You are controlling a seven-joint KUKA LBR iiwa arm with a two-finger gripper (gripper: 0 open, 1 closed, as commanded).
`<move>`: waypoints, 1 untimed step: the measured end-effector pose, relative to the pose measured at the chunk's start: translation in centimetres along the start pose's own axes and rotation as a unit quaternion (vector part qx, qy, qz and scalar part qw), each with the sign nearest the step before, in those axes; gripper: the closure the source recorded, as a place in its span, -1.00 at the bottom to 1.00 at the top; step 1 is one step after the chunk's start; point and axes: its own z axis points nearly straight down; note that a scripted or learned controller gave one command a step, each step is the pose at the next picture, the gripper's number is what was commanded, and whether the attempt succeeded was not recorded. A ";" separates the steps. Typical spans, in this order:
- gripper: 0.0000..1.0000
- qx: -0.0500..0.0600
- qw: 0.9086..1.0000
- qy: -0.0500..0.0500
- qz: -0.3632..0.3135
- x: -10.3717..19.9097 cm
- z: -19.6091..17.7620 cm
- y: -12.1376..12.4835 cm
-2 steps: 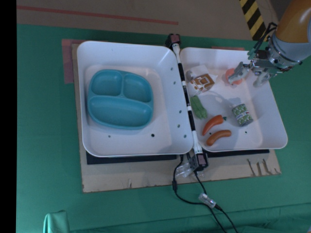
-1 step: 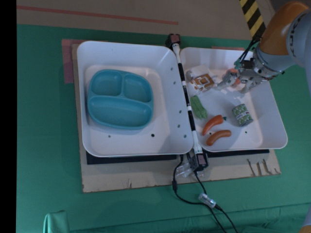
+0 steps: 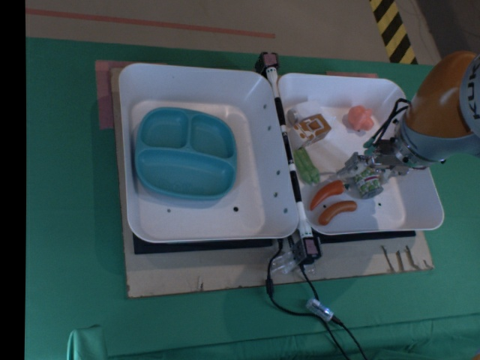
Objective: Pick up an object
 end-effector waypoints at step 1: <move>-1.00 0.002 1.000 0.001 0.000 -0.7 0.2 3.8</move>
